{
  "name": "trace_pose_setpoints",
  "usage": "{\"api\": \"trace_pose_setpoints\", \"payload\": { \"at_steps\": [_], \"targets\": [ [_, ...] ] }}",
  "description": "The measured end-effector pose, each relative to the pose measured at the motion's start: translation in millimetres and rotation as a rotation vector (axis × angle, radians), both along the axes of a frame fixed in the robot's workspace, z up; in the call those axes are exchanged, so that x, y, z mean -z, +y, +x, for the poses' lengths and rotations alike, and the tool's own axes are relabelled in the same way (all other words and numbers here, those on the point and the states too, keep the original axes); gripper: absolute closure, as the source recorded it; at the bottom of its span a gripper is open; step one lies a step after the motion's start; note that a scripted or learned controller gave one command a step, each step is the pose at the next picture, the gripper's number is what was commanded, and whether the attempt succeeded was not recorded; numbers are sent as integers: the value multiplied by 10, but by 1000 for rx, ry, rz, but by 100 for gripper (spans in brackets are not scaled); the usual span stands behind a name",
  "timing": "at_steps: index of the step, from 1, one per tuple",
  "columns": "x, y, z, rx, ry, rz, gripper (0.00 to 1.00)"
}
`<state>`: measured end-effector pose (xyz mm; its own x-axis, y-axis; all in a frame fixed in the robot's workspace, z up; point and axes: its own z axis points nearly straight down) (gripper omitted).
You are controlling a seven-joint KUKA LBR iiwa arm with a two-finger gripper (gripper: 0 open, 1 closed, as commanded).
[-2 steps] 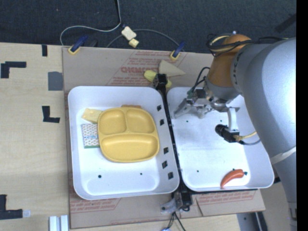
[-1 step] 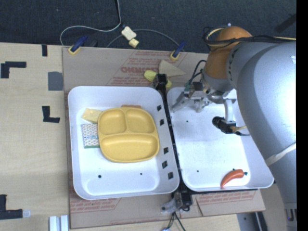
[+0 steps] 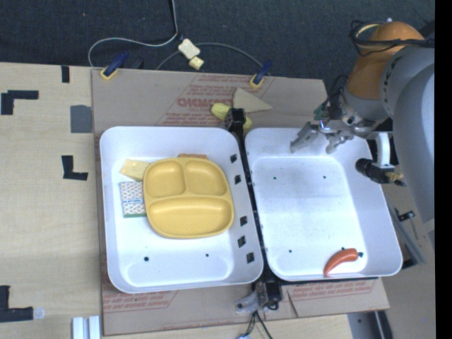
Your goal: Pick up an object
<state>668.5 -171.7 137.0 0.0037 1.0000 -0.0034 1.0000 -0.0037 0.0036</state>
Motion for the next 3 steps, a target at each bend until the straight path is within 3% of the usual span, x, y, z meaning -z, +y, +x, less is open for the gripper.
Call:
{"api": "trace_pose_setpoints", "payload": {
  "at_steps": [1,2,3],
  "targets": [
    [-57,227,-1292,-1,13,6,0],
    [529,766,-1061,-6,3,0,0],
    [507,620,-646,-6,2,4,0]
  ]
}}
